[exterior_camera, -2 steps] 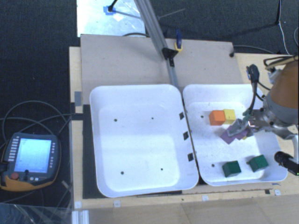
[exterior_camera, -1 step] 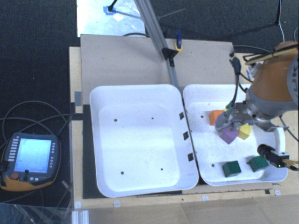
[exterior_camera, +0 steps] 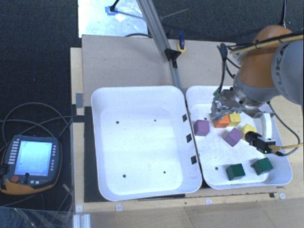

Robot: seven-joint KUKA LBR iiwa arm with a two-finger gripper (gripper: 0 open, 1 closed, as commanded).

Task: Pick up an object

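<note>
My gripper (exterior_camera: 219, 112) hangs low over the right bin (exterior_camera: 209, 175), near its back middle, right above an orange block (exterior_camera: 221, 123). Touching that block on its right is a yellow block (exterior_camera: 234, 118). A purple block (exterior_camera: 201, 127) lies to the left near the bin's divider side, and a second purple block (exterior_camera: 233, 137) lies just below the orange one. A small yellow block (exterior_camera: 249, 128) sits to the right. Two green blocks (exterior_camera: 235, 171) (exterior_camera: 262, 166) rest near the front edge. Nothing shows between the fingers.
The left bin (exterior_camera: 102, 103) stands beside the right one, sharing a clipped rim. A slanted metal pole (exterior_camera: 156, 27) rises from the bench behind the bins. A teach pendant (exterior_camera: 31, 163) lies on the floor at left. Cables trail from the arm at the right.
</note>
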